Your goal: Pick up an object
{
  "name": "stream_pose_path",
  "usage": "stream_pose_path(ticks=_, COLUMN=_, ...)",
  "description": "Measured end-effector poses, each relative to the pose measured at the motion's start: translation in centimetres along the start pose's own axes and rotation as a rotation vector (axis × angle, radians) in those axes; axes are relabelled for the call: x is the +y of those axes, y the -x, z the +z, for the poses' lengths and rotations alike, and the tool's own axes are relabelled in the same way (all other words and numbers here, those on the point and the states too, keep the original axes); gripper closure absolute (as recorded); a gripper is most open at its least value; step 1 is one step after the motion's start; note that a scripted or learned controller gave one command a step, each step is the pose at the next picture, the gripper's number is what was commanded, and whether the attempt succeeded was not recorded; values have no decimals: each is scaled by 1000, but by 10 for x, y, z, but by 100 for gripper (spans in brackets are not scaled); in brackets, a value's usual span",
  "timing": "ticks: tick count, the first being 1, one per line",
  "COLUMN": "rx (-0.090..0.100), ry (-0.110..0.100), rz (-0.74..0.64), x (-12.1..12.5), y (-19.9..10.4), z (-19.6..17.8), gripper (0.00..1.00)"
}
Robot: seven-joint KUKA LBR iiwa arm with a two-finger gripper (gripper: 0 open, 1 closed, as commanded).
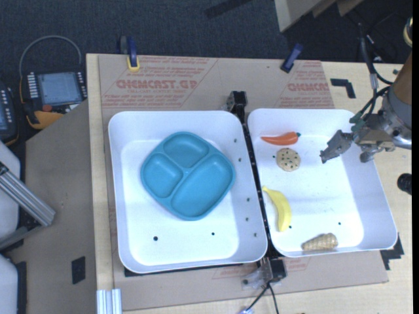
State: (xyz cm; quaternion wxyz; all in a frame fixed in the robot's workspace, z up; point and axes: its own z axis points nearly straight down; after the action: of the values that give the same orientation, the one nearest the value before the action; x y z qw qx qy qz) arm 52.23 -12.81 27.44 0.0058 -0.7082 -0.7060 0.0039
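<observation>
Bench (pixel 105 175): brown board with red lettering, bearing two shallow white bins side by side, their inner rims touching along a black centre strip.

Left bin (pixel 131 241): holds one blue divided plate (pixel 188 175), three compartments, lying flat near the bin's middle, turned at a slant to the bin's walls. All compartments bare.

Right bin (pixel 373 208): holds four small items, all in its left half.
- Red chilli pepper (pixel 280 138), lying crosswise near the far left corner, dark stem end pointing right.
- Round speckled cookie (pixel 287 159), just below the pepper, close to it but apart.
- Yellow banana (pixel 280 208), curved, lying lengthwise near the left wall, below the cookie and well apart from it.
- Tan waffle cone (pixel 319 243), on its side near the front wall, right of the banana's lower end.

Gripper (pixel 329 153): reaches in from the right edge, over the upper right part of the right bin. Dark fingers point leftward toward the pepper and cookie, stopping clear of both. Nothing lies between the fingers and they touch no item. Whether the claw is spread or clenched cannot be told at this angle; the fingertips merge into one dark shape.

Surroundings: blue clamps (pixel 133 52) at the board's far edge; a handheld control pendant (pixel 57 88) with coiled cable on the dark floor at left.
</observation>
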Motion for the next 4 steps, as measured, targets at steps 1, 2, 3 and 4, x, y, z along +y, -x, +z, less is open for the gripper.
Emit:
stream_pose_path(ticks=1, rx=-2, ry=12, rz=-3, x=2, y=0, z=-6, gripper=0)
stream_pose_path(ticks=2, rx=-1, ry=8, rz=-2, x=8, y=0, z=55, gripper=0)
stream_pose_path(ticks=3, rx=0, ry=5, rz=-3, x=3, y=-10, z=113, gripper=0)
stream_pose_path(ticks=4, rx=0, ry=8, rz=-3, x=10, y=-17, z=164, gripper=0)
